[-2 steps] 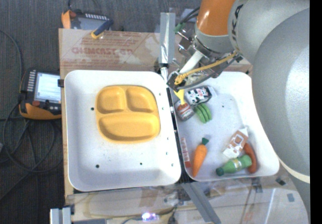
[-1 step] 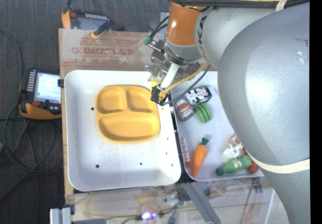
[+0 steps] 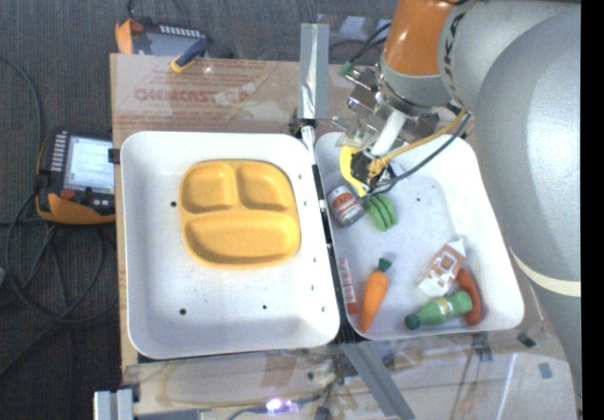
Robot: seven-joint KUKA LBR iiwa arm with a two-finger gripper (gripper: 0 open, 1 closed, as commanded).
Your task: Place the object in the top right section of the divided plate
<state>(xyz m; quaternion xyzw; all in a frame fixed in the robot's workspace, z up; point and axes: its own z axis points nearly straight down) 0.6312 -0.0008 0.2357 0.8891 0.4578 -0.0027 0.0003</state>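
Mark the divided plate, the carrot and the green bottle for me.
divided plate (image 3: 241, 241): camera view, floor of its large lower section.
carrot (image 3: 375, 294): camera view, middle of the orange body.
green bottle (image 3: 440, 310): camera view, middle of the body.

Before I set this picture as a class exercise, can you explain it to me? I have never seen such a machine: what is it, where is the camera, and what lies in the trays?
It is one photo, taken from a fixed camera above a bench, looking down at a slant. The big grey shape with an orange band is a robot arm, reaching in from the right. Its hand hangs low over the right bin, near a small can, a yellow item and a green item. Whether it holds anything is hard to tell. That bin also holds a toy carrot, a green bottle and a small carton. The left bin holds a yellow divided plate with three sections.
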